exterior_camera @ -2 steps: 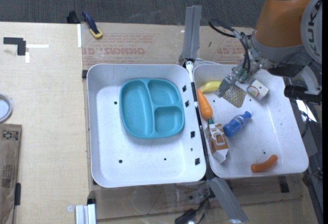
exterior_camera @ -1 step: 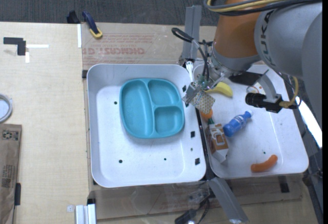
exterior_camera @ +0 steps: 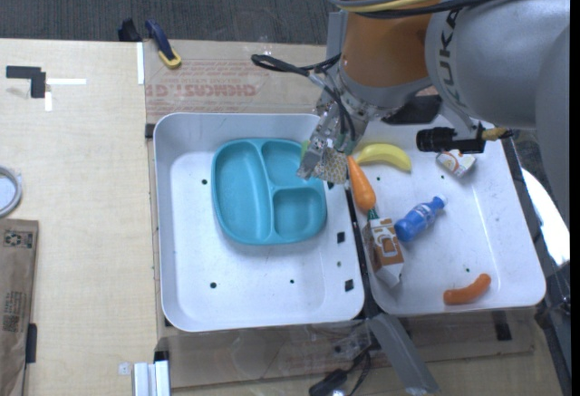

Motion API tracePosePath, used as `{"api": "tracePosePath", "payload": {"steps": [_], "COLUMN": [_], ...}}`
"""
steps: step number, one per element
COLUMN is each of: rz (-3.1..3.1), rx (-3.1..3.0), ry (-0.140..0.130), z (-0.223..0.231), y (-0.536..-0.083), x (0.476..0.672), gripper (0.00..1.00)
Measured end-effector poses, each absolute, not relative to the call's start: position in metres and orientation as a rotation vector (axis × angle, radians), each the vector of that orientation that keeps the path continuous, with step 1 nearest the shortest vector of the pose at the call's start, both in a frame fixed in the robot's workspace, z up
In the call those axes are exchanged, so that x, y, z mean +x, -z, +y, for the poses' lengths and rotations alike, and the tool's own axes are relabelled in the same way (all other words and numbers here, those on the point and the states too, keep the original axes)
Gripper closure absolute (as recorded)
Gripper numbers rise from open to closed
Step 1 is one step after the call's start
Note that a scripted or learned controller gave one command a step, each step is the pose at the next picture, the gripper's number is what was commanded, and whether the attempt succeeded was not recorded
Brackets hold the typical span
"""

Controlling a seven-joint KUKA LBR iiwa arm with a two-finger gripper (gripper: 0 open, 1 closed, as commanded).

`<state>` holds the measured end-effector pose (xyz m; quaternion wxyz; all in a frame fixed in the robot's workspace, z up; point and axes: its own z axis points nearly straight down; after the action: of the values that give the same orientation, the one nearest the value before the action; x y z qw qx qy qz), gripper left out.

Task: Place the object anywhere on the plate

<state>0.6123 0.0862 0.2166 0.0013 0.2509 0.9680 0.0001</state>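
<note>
- We see the gripper (exterior_camera: 319, 159) hanging over the right edge of the plate (exterior_camera: 268, 192), a teal plate with three compartments that lies in the left bin (exterior_camera: 181, 231).
- Between its fingers sits a small speckled, tan-grey object (exterior_camera: 332, 169); it is too small and too hidden for us to name, and we cannot make out its long axis or which way it points.
- The held object hovers at the divide between the two bins, just beside the plate's upper right compartment and touching or nearly touching the top of the carrot (exterior_camera: 362, 187).
- In the right bin (exterior_camera: 507, 231) the carrot runs lengthwise from upper left to lower right, and the banana (exterior_camera: 384, 155) lies roughly level with its ends curving downward.
- A blue bottle (exterior_camera: 418, 219) lies tilted, cap toward the upper right; a brown and white carton (exterior_camera: 386, 247) lies below it, its print too small for us to read.
- An orange sausage-shaped piece (exterior_camera: 467, 290) rests near the bin's lower right corner.
- On the grey arm (exterior_camera: 507, 32) we read part of "KUKA".
- The cardboard (exterior_camera: 227, 86) behind the bins carries red lettering seen upside down, which we cannot read with confidence.
</note>
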Motion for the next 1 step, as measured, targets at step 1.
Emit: {"api": "tracePosePath", "payload": {"steps": [1], "rz": [3.039], "rx": [0.788], "ry": [0.0], "z": [0.086], "y": [-0.2167], "x": [0.6124], "gripper": [0.0]}}
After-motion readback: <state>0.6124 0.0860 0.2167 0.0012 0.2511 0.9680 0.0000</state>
